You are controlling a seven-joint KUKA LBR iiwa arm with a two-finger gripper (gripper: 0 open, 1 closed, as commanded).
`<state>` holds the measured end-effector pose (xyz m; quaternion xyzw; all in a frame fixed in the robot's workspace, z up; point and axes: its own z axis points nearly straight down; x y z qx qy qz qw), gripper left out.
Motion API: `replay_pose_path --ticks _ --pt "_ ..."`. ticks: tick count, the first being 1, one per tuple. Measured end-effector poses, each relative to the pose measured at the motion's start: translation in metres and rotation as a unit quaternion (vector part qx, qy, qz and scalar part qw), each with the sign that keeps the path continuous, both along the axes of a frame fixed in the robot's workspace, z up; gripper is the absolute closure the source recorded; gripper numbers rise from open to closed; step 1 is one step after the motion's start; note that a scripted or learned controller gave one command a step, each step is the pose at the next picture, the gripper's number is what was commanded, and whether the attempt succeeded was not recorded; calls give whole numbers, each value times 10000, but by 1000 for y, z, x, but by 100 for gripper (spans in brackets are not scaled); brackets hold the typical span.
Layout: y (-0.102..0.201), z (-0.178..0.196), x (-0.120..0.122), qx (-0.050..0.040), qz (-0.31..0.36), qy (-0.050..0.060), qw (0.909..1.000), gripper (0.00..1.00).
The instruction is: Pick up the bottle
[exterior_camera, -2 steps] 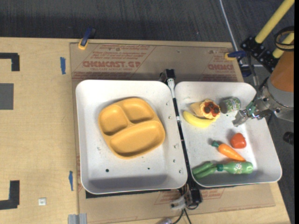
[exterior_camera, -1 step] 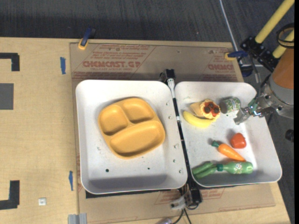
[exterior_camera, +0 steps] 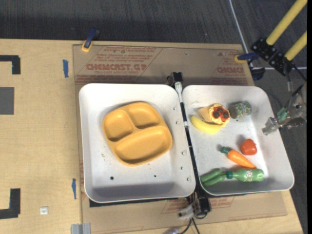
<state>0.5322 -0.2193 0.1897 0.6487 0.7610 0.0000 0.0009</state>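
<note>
Two shallow white bins side by side on a tabletop [exterior_camera: 39, 145]. Left bin [exterior_camera: 92, 179]: yellow three-compartment plastic plate [exterior_camera: 137, 132]. Right bin [exterior_camera: 278, 165]: green plastic bottle [exterior_camera: 233, 175] along the near wall, orange carrot [exterior_camera: 237, 158], red tomato [exterior_camera: 248, 146], yellow banana [exterior_camera: 205, 125], grey-green can [exterior_camera: 240, 109]. Tool [exterior_camera: 278, 122] at the right rim.

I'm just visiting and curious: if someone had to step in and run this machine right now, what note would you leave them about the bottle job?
Pincer: at the right bin's right rim, near its far end, holding nothing that can be seen; whether open or shut is unclear.
Bottle: green, lying on its side along the right bin's near edge, untouched.
Nearby: carrot and a small red item just beyond the bottle; banana further back.
Left bin: yellow divided plate.
Done: nothing yet.
Left: bring the pincer to the bottle, grasp it, lift it.
</note>
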Motion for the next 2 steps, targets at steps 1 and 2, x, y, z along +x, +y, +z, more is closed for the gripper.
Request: replay_pose_path --ticks 1,2 --pt "59 -28 46 -1 888 -9 9961 100" --pt "41 -7 14 3 3225 6 9466 100"
